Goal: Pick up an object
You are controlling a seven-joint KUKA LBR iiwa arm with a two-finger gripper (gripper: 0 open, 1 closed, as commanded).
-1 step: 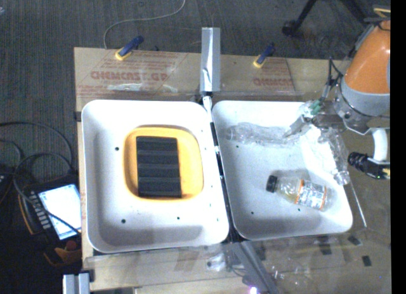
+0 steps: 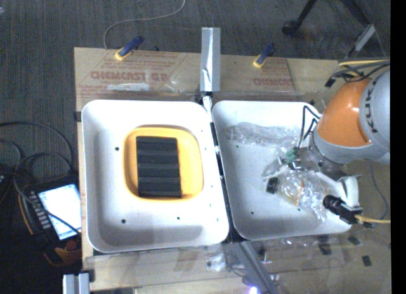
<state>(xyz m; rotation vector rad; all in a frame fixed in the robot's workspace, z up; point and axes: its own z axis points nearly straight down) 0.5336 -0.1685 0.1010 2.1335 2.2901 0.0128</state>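
Observation:
My gripper (image 2: 287, 171) is low in the right bin (image 2: 244, 213), under the orange-banded wrist that reaches in from the right. It is down among crumpled clear plastic wrap (image 2: 303, 192) at the bin's middle right. Another strip of clear plastic (image 2: 260, 134) lies along the far side of the same bin. A small dark piece (image 2: 271, 186) sits just left of the wrap, close to the gripper; I cannot tell what it is. In the left bin (image 2: 101, 216) lies a yellow tray (image 2: 132, 159) holding a black ridged block (image 2: 158, 167).
A metal post (image 2: 210, 58) stands behind the seam between the bins. Two blue-and-yellow clamps (image 2: 129, 47) (image 2: 264, 53) hold the cardboard backboard. A tablet and cables (image 2: 54, 207) lie on the floor at left.

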